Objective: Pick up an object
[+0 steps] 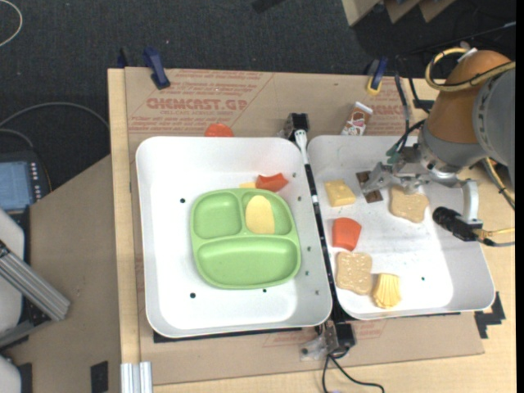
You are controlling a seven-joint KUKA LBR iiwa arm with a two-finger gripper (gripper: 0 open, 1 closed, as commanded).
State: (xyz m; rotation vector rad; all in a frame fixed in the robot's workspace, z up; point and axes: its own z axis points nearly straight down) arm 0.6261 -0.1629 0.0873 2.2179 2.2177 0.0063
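My gripper (369, 186) hangs low over the back of the right bin (458, 289), reaching in from the right. Its two dark fingertips (363, 177) stand apart, open, with bare bin floor between them. A yellow cheese-like block (341, 192) lies just left of the tips. A tan bread piece (408, 206) lies just right of them, under the wrist. Further forward lie a red-orange piece (347, 232), a speckled cracker (354, 272) and a yellow ridged piece (387, 290).
The left bin (164, 219) holds a green divided plate (243, 256) with a pale yellow item (259, 214) in one compartment, and an orange-red piece (273, 182) behind it. An orange object (219, 129) and a small carton (356, 120) lie on the bench behind the bins.
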